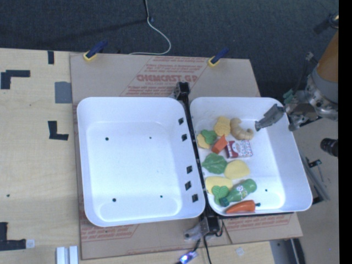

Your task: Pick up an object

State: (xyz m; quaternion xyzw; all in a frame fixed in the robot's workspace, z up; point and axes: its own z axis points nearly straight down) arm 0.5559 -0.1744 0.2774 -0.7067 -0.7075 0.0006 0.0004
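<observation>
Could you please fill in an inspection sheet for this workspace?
Surface: cardboard sheet on a wooden bench, bearing two white bins side by side.
Job's things: toy foods piled in the right bin, among them a carrot and a green bottle.
Clutter: two clamps on the cardboard's far edge.
Grippers: tool above the right bin's far right corner, holding nothing seen.
Cables: white cable on the dark floor.
Surroundings: dark carpet.

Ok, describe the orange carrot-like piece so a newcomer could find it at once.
Start at the right bin, the one with the toy food heaped along its left side. Follow that heap to its near end, by the bin's front rim. There lies the carrot, flat and pointing sideways just below the green bottle: it is the long orange-red piece, with a dark tip at its right end.
</observation>
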